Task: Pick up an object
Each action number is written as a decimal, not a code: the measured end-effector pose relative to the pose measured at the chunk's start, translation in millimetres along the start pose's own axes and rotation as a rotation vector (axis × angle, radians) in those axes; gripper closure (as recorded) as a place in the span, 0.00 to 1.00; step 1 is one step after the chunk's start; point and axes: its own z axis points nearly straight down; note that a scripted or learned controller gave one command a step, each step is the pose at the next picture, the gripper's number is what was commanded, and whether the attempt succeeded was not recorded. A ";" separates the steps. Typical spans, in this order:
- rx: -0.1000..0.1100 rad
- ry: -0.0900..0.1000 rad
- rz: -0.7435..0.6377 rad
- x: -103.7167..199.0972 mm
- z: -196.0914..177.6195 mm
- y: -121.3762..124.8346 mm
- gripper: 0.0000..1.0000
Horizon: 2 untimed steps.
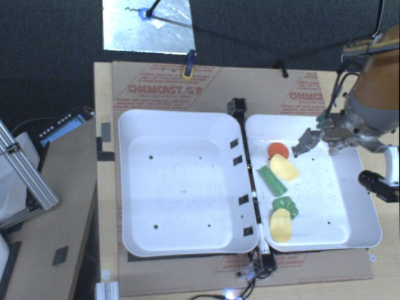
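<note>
The right bin [350, 186] holds several small objects along its left side. A red-orange round piece [278, 150] lies farthest back, with a yellow piece [285, 169] just in front of it. A long green piece [271, 181] runs beside the divider, then a small green piece [286, 205] and a second yellow piece [280, 225] sit nearer the front. My gripper [305, 144] hangs over the right bin, a little right of the red-orange piece and apart from it. Nothing shows in its grasp.
The left bin [181, 180] sits beside the right one, joined by a black hinged divider [247, 167]. The grey arm with its orange band [378, 83] crosses the right bin's far right corner. A shiny metal sheet [149, 16] lies behind the bench.
</note>
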 end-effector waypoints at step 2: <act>-0.002 0.000 -0.001 57.2 61.9 -30.7 1.00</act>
